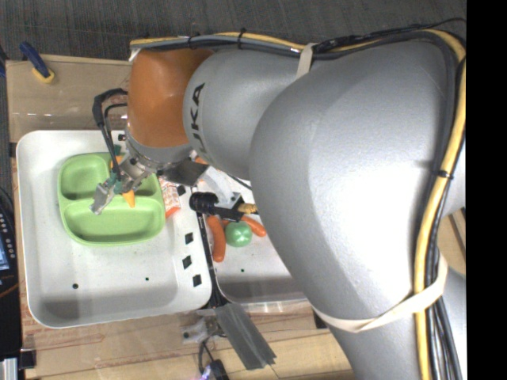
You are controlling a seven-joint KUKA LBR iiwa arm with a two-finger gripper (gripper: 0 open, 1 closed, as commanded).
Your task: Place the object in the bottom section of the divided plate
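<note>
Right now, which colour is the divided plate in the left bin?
Light green divided plate, shown best in the camera view.

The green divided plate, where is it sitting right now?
In the camera view the green divided plate lies in the left white bin, in its upper half, with the pincer over the plate's middle and a small orange piece beside it.

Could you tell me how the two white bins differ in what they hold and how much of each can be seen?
The left bin shows almost whole; the right bin is mostly hidden under the arm. The left bin holds a green divided plate with the gripper over it; the right bin holds loose items, including an orange piece and a green piece. Both are shallow, white and side by side.
</note>
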